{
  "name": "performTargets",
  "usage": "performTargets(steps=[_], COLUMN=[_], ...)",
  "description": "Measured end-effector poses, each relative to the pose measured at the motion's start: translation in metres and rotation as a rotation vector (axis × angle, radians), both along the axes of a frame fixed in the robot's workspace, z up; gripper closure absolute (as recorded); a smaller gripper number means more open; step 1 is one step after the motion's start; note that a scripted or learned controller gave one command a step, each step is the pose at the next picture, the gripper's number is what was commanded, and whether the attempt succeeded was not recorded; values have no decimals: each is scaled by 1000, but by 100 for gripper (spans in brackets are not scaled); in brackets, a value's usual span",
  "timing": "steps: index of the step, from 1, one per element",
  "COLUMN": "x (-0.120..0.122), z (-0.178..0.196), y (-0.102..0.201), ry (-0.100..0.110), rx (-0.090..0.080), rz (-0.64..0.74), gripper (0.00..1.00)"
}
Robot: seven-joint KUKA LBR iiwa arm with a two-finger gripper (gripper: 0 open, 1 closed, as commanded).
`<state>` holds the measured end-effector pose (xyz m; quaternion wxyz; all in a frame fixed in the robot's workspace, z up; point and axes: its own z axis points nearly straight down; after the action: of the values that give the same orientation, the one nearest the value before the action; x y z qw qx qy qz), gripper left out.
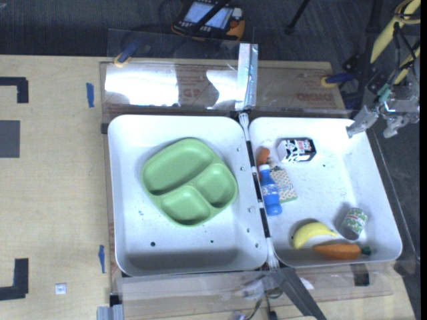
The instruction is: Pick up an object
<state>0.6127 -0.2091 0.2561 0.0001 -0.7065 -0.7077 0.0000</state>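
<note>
Pale wooden bench [53, 199] carried two shallow white bins side by side. Nearest, along the right bin's [383, 199] front wall: a carrot [339, 250] touching a banana [311, 233], a small green-patterned can [354, 223] just beside both. Further in, against the divider, a blue bottle [270, 191] lay on a patterned packet [285, 184]; behind them an orange-red item [263, 155] and a black-and-white carton [295, 149]. Left bin [127, 179] held a green divided plate [189, 181]. Gripper [359, 124] stood at the right bin's far corner, holding nothing; jaw state could not be told. Judgement: the carton sat apart from its neighbours, the cleanest target. A straight descent centred over it seemed best, avoiding the crowded front cluster.
</note>
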Motion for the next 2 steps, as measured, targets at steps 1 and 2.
performTargets(steps=[1, 2], x=[-48, -47], z=[-109, -99], y=[-12, -13], ry=[-3, -5], rx=[2, 0], rz=[-106, -107], gripper=[0, 100])
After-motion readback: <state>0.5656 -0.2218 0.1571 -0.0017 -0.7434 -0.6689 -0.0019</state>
